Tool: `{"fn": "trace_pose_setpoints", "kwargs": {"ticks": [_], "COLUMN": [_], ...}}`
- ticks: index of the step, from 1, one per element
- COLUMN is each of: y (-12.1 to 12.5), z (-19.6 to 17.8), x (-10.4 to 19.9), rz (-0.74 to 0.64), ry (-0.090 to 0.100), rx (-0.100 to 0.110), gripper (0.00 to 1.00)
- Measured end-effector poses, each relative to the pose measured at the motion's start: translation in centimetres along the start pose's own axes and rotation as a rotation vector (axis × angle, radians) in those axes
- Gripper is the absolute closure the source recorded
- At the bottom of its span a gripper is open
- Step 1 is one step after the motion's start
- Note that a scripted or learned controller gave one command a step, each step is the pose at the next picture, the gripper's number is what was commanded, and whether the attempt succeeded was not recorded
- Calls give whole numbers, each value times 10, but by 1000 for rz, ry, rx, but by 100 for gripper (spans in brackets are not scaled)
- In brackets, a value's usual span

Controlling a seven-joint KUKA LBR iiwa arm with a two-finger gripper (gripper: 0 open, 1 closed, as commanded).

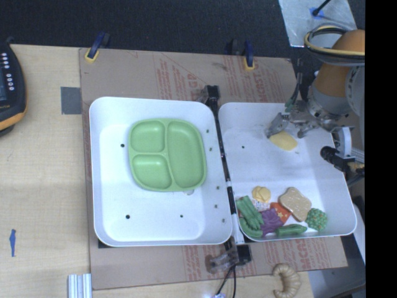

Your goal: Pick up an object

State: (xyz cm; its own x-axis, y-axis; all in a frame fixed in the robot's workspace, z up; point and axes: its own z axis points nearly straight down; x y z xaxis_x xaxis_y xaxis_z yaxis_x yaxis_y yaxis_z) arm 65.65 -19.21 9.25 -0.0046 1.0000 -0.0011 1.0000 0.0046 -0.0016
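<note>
My gripper [289, 129] hangs over the far part of the right bin [322, 172], open, its two fingers spread left and right. A pale yellow toy food piece [285, 142] lies on the bin floor just in front of and below the fingertips; nothing is held between them. At the bin's near edge is a pile of toy foods: a bread slice [294, 202], a broccoli [317, 218], green pieces [249, 213], a purple piece [270, 221] and a small yellow piece [261, 194].
The left bin [111, 216] holds a green divided plate [167, 154]. A black hinge strip [221, 160] runs between the bins. A curled tan toy [287, 280] lies on the cardboard in front of the right bin. A control pendant [9, 85] sits far left.
</note>
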Motion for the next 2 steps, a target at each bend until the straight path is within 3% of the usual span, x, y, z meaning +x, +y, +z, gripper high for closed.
{"fn": "trace_pose_setpoints", "kwargs": {"ticks": [2], "y": [0], "z": [0], "x": [4], "rz": [-2], "ry": [1], "rx": [2], "gripper": [0]}}
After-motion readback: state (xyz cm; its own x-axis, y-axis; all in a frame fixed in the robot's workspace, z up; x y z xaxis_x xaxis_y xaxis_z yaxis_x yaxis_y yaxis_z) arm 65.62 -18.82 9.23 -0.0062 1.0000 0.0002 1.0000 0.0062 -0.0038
